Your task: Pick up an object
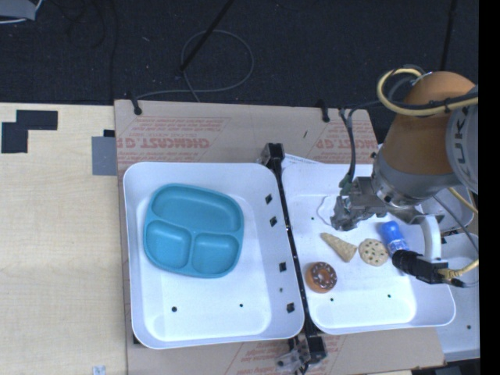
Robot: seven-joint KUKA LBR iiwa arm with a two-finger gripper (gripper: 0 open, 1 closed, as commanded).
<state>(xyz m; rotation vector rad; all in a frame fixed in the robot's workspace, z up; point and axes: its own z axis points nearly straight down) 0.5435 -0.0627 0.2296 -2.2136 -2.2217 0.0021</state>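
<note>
A light wooden table (55, 272) fills the lower left of the frame, with a few dark grey and black squares (101, 155) stuck on it near the upper left. Above the table, across the top of the frame, lies a dark carpeted floor (312, 37) crossed by thin black cables (219, 53). On the table a brown cardboard sheet (219, 135) with red printed lettering sits under two shallow white bins placed side by side, joined by a black strip (285, 241) running down the middle.

The left bin (203, 319) holds a blue divided plate (193, 230) with three compartments, lying in its upper left part. The right bin (367, 307) holds small food-like items near its centre: a tan wedge (339, 246), a round chocolate chip cookie (373, 251) just to its right, a brown doughnut (321, 276) below and left of the wedge, and a blue bottle-like object (392, 236) to the right of the cookie.

The grey and orange arm (426, 135) enters from the right edge and bends down over the right bin. Its jaws (344, 216) are a dark cluster just above the wedge, near the bin's upper middle. Whether the jaws are spread or closed cannot be told, and nothing can be made out between them.
</note>
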